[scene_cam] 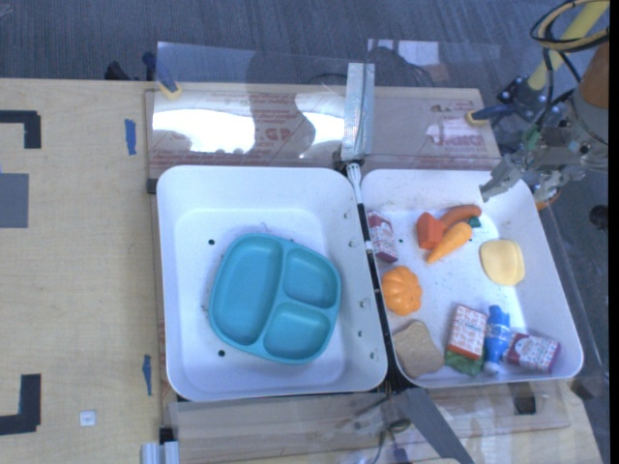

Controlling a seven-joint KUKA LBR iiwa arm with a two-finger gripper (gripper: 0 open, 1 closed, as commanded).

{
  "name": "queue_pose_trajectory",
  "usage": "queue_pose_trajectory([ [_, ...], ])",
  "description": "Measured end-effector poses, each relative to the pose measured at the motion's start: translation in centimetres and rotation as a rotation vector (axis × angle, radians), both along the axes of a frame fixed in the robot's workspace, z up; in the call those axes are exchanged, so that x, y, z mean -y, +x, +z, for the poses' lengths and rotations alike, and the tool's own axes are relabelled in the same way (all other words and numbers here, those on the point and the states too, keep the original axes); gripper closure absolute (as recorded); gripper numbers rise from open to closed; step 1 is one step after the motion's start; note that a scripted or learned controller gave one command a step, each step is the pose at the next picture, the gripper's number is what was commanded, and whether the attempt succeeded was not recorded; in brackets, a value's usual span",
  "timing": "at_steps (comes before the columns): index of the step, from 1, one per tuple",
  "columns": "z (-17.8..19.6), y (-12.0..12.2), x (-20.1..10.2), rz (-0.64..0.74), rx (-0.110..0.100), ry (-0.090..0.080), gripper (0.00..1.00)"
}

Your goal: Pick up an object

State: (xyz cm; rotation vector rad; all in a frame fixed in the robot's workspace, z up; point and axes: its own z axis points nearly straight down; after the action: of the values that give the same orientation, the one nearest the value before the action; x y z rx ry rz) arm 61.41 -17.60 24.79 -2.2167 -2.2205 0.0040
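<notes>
We see the gripper [503,184] poised over the far right corner of the right bin [553,259], nothing between its fingers and their spread beyond our telling; the pick is at its approach, no object yet reached. Next it must descend on one target, perhaps the nearby carrot [451,243]. A pepper [432,227] touching it, pumpkin [402,290], cartons [467,335] and the bin wall crowd the reach; the left bin [184,201] holds a blue tray [276,298].
</notes>
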Motion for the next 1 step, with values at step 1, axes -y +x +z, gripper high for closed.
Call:
queue_pose_trajectory([
  [1,-14.35,0.6,0.24,0.105,0.008,-0.002,0.0],
])
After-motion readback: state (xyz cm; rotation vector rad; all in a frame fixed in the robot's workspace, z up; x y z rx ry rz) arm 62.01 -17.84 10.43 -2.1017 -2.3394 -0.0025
